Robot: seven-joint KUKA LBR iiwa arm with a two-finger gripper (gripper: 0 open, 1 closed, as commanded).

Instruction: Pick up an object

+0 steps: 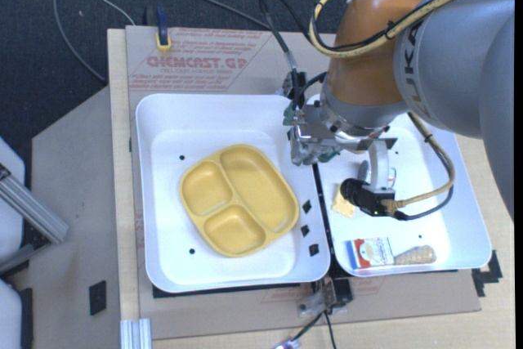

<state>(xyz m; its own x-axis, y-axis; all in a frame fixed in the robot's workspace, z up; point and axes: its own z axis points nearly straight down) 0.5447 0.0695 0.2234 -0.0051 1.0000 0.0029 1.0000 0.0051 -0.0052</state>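
Pincer (309,145) down at the wall shared by the two bins, toward its far end, tucked beneath the grey and orange wrist; cannot tell whether spread or pressed together. Lying flat in the middle of the left bin (155,176): a yellow tray (237,199) with three compartments, near the pincer but apart from it. Lying in the right bin (458,200): a small yellow wedge (345,207) close to the shared wall, and along the near rim a small red and white box (369,252) with a tan cone (415,256) just beside it.
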